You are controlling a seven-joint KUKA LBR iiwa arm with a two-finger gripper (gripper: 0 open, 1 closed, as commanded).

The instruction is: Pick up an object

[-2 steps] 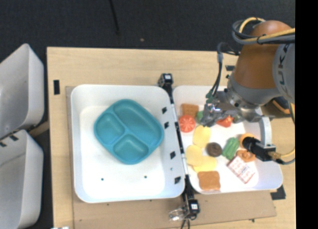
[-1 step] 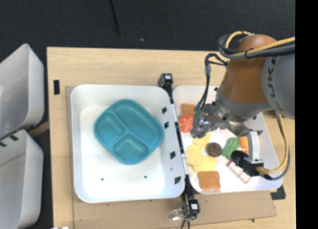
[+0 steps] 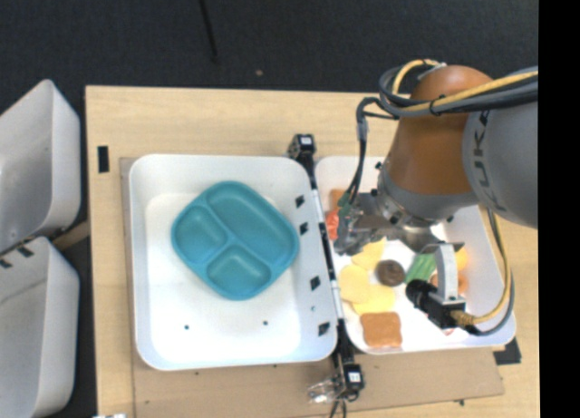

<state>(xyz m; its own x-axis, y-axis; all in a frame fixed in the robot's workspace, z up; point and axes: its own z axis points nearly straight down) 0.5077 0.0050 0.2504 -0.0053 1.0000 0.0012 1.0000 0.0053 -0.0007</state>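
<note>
Objects sit in right bin (image 3: pixel 485 226): yellow pieces (image 3: pixel 367 282), brown round piece (image 3: pixel 391 272), orange block (image 3: pixel 381 329) at 6 o'clock, green piece (image 3: pixel 420 267) at 3. Gripper (image 3: pixel 352 226) is low at bin's 9 o'clock edge; can't tell its opening or any hold. Blue divided plate (image 3: pixel 236 238) lies in left bin (image 3: pixel 145 316).

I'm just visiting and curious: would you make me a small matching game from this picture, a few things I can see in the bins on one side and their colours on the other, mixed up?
Things:
1. divided plate in the left bin
2. square piece at the near edge of the right bin
3. small round piece
4. flat pieces beside the round one

Colours:
A. pale yellow
B. blue-green
C. dark brown
D. orange-brown

Pairs: 1-B, 2-D, 3-C, 4-A
</note>
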